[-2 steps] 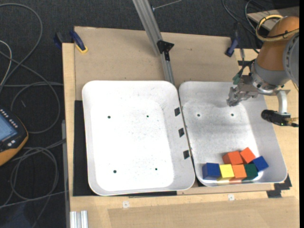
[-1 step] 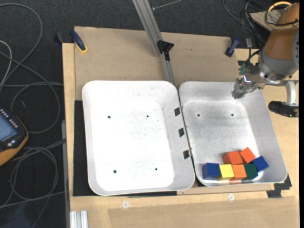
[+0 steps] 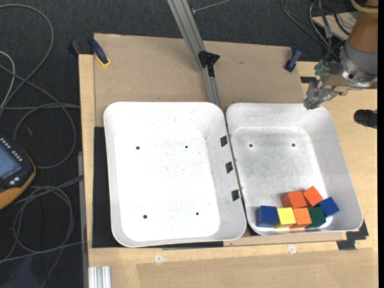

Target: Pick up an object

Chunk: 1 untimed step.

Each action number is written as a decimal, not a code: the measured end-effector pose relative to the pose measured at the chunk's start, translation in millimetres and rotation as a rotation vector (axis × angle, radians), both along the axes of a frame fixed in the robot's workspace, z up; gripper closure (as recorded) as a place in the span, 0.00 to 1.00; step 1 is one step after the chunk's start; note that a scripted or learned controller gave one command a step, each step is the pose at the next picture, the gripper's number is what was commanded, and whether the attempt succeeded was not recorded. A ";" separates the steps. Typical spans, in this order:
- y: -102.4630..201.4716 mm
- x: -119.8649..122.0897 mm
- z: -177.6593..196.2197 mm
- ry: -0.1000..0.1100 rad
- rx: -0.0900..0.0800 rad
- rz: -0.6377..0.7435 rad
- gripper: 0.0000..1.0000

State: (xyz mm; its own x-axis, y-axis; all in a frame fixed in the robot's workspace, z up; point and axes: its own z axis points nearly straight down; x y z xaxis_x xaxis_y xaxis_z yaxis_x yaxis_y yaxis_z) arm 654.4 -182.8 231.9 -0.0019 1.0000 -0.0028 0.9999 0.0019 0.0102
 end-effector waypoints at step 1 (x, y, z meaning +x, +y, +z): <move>0.6 0.1 -32.2 0.013 0.003 0.000 1.00</move>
